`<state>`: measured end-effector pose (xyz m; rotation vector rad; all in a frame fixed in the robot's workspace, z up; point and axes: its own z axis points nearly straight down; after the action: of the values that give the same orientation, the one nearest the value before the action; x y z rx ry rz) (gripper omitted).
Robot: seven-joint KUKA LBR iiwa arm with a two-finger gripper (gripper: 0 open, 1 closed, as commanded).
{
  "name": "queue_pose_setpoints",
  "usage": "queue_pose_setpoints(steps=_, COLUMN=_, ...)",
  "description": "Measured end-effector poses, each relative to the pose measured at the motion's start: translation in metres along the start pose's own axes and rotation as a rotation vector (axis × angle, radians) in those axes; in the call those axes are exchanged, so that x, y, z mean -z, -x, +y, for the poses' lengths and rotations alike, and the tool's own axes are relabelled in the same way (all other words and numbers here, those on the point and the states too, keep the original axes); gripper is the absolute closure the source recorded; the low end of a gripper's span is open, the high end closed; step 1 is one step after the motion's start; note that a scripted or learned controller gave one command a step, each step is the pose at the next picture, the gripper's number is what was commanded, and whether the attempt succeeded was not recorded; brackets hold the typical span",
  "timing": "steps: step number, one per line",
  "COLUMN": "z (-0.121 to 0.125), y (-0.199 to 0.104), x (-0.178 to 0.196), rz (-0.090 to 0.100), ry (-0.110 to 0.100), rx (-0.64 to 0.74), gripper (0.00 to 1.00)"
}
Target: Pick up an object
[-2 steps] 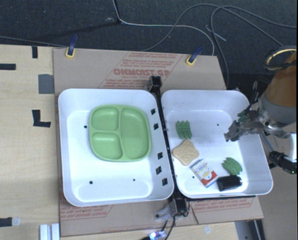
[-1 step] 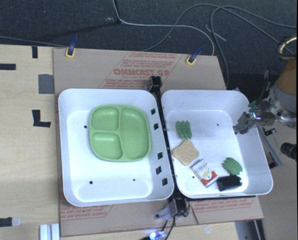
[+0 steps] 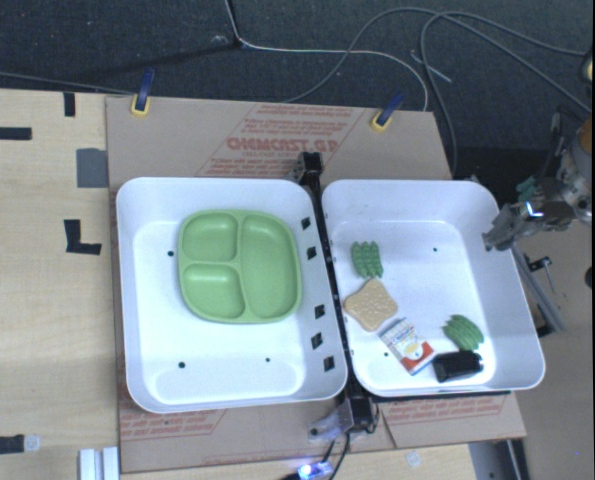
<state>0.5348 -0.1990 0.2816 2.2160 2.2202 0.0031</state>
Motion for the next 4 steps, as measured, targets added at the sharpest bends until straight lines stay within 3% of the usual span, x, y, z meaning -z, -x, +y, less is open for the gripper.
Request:
queue_pose_setpoints(steps=1, z=0.002, y=-0.058, x=-0.012, rz=0.002, ry=-0.006, rx=0.003, gripper=1.00)
queue_pose_setpoints(steps=3, z=0.031, y=-0.167, x=-0.046, rz=0.002, ry=-0.008, rx=0.003, gripper=1.00)
queue_pose_setpoints(steps=4, z=0.035, y=-0.224, x=-0.042, rz=0.002, ry=-0.006, rx=0.004, gripper=1.00)
